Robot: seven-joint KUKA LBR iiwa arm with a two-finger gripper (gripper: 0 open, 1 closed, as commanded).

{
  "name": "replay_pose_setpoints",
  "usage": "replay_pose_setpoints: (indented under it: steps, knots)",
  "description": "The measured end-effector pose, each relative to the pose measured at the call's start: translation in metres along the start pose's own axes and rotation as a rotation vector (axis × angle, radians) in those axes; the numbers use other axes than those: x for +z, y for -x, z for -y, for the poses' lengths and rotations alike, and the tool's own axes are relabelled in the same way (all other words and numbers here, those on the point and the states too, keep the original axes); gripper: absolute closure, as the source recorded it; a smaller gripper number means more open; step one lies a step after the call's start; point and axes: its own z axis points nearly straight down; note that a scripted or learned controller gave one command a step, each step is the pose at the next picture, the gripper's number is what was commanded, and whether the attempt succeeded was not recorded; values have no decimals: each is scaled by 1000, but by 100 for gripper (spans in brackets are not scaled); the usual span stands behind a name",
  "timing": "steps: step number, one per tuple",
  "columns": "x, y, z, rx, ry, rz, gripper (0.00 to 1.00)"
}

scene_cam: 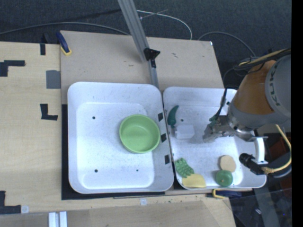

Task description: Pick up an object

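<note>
white plastic, a small pale block (185,132), lies in the right bin (199,94) just left of the gripper (211,132), whose finger state i cannot tell, so it should centre over the block before closing.

I see the tan worktop (104,56) carrying two white bins: the left bin (85,126) and the right bin (199,98), touching along their inner edges. A grey pole (135,25) slants down from the top. A blue-and-yellow clamp (64,44) grips the worktop's far-left corner. Thin cables (175,20) trail over the dark floor (227,8).
</note>
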Motion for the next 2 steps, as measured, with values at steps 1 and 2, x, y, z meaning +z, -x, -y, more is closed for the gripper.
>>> replay_pose_setpoints:
  steps: [1, 2]
  knots:
    - [-42, -2, -2, 0, 6, 2, 100]
    - [-72, -2, -3, 0, 6, 2, 100]
